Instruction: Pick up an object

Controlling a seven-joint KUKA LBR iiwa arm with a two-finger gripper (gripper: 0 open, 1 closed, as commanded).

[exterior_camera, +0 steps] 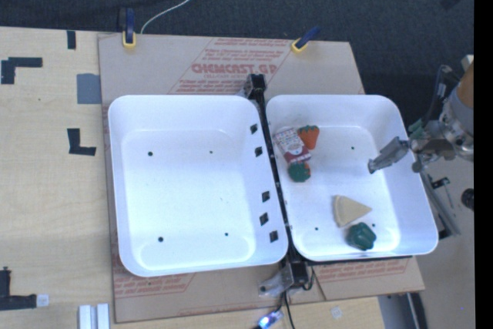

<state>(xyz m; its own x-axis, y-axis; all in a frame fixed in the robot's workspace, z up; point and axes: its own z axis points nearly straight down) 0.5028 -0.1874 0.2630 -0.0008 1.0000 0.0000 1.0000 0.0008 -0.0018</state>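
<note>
Objects for picking all sit in the right bin as I look down on the bench. Against that bin's left wall I see a small cluster: a white packet with red print, an orange carrot-shaped piece touching the packet's right side, and a dark green round piece just below them, with a bit of red between it and the packet. Toward the near edge of the same bin lies a pale tan wedge, and just below it, close to the bin's rim, a second dark green lump. The wedge and that lump are nearly touching; both are well apart from the cluster by the left wall.

My gripper reaches in from the right, over the right bin's right side. One grey finger points leftward and slightly down across the white floor, above the wedge and well to the right of the carrot piece. I see nothing between its fingers, and from this angle I cannot tell whether they are spread or pressed together.

On my left, the left bin shows a bare white floor with a few small dark dots. Both bins rest on a brown cardboard sheet held by two clamps at its far edge.
</note>
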